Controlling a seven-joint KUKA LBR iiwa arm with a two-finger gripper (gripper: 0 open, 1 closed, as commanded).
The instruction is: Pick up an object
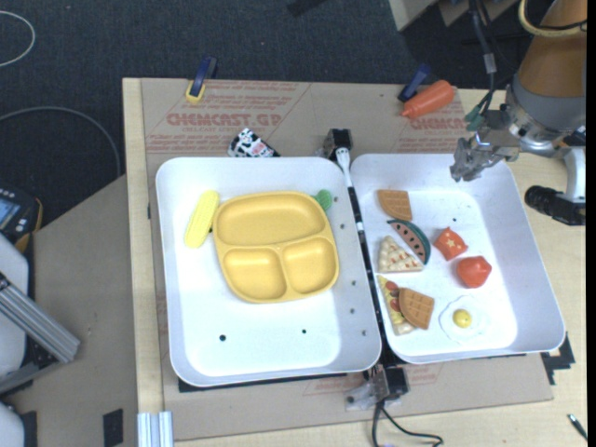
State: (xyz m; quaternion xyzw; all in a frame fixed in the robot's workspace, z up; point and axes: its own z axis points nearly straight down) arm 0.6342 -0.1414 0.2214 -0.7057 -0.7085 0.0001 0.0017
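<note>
Camera view: jaws (466, 168) well above tomato (474, 271)

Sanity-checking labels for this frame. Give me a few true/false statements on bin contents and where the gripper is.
1. The yellow divided tray lies in the left bin. True.
2. The fried egg is in the left bin. False: it lies in the right bin, near its front edge.
3. The gripper is over the right bin's far edge, apart from the food pieces. True.
4. The corn cob lies inside the tray. False: it lies beside the tray, on its left.
5. The orange carrot lies in the right bin. False: it lies on the bench behind it.
</note>
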